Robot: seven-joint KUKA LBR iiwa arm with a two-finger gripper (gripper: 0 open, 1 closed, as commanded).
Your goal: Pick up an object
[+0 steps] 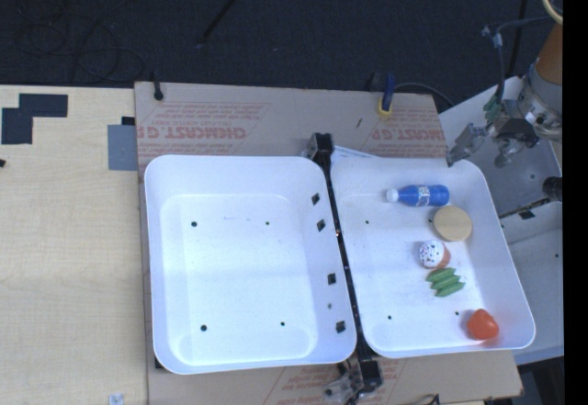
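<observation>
A dark floor strewn with cables lies behind a pale wooden bench [64, 256], on which a brown printed cardboard sheet [230, 123] carries two shallow white plastic bins side by side. The grey arm's gripper [487, 135] hangs above the far right corner of the right bin [516, 276], just outside its rim, with nothing seen held in it; whether it is spread or closed cannot be made out from this angle.

Nearest the gripper, just below and to its left in the view, a blue plastic bottle with a white cap [421, 196] lies on its side. Just beyond that, further from the gripper, a flat round tan disc [452, 223] rests near the bin's right wall. Further still is a small white speckled ball with an orange patch [431, 254], and beside it a bunch of green pod-shaped pieces [446, 282]. Farthest from the gripper in this bin, at the near right corner, sits a round orange-red object [481, 325].

The left bin [152, 210] lies well away from the gripper, across the black hinged divider [333, 238]
</observation>
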